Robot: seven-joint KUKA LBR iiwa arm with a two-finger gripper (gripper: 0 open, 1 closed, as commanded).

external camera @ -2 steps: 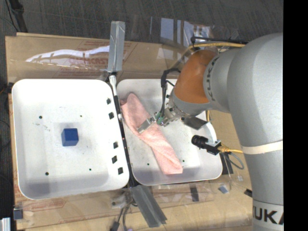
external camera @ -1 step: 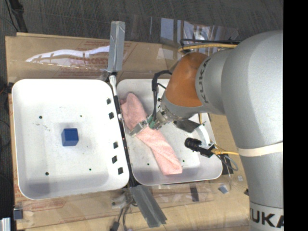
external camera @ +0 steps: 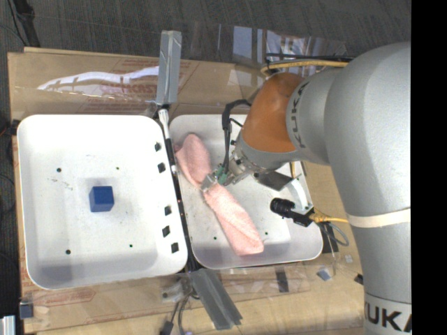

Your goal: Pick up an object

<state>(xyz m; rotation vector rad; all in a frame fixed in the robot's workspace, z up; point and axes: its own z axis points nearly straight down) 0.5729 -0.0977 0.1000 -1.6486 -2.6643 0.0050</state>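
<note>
Camera view: both white bins seen from above, with the grey arm [external camera: 370, 152] reaching in from the right and its orange band [external camera: 269, 121] over the right bin's far half.
Pincer [external camera: 219, 178]: low in the right bin [external camera: 278, 234], near the wall that bin shares with its neighbour; its tip is down on the pink cloth.
Pincer state: I cannot tell whether it is open or closed, nor whether it grips the cloth.
Pink cloth [external camera: 234, 218]: a long soft piece lying at a slant, with the pincer at its bend; one part runs off toward the far-left corner, the other toward the near edge of the right bin.
Open room, right bin: bare white floor on the arm's side of the pincer and along the near-right corner; the gap between cloth and shared wall is tight.
Left bin [external camera: 42, 187]: beyond the shared wall from the pincer, with wide bare floor all round.
Blue cube [external camera: 102, 198]: well apart from the pincer, in the left bin's middle, clear of every wall.
Table [external camera: 84, 75]: a brown surface showing past the bins' far edges.
</note>
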